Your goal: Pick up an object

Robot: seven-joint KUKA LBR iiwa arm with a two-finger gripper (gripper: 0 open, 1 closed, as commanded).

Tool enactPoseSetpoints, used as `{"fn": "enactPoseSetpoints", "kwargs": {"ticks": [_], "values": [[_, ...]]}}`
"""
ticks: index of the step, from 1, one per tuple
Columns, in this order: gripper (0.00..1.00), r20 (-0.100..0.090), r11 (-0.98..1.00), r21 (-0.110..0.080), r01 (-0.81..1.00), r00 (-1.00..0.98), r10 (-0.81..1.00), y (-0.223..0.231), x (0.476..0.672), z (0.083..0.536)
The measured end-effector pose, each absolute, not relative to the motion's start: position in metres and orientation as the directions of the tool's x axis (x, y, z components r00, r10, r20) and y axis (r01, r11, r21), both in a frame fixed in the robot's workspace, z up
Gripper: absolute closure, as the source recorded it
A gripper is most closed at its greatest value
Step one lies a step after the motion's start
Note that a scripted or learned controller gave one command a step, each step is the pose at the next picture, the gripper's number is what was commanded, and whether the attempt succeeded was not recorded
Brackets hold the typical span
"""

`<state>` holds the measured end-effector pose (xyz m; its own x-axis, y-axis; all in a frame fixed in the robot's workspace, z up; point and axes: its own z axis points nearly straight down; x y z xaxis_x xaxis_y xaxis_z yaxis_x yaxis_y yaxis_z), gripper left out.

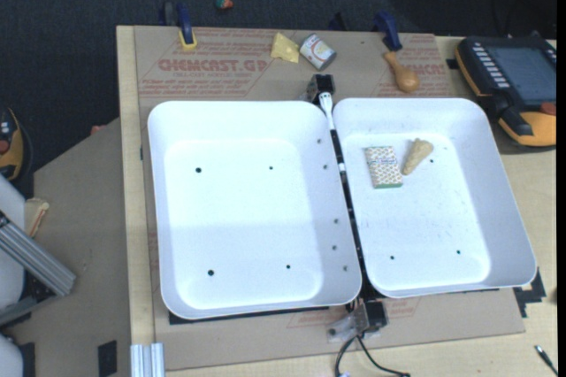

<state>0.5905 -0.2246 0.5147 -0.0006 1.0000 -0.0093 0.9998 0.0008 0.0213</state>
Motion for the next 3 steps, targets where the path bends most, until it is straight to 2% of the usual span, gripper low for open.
{"fn": "enactPoseSetpoints", "kwargs": {"ticks": [1, 2, 3], "values": [[1.00, 0.006, 0.007, -0.012, 1.000, -0.007, 1.000, -0.151, 0.592, 0.385], [1.00, 0.007, 0.012, -0.018, 1.000, -0.012, 1.000, -0.031, 0.576, 0.243], [1.00, -0.002, 0.001, 0.023, 1.000, -0.001, 1.000, -0.047, 0.582, 0.482]]}}
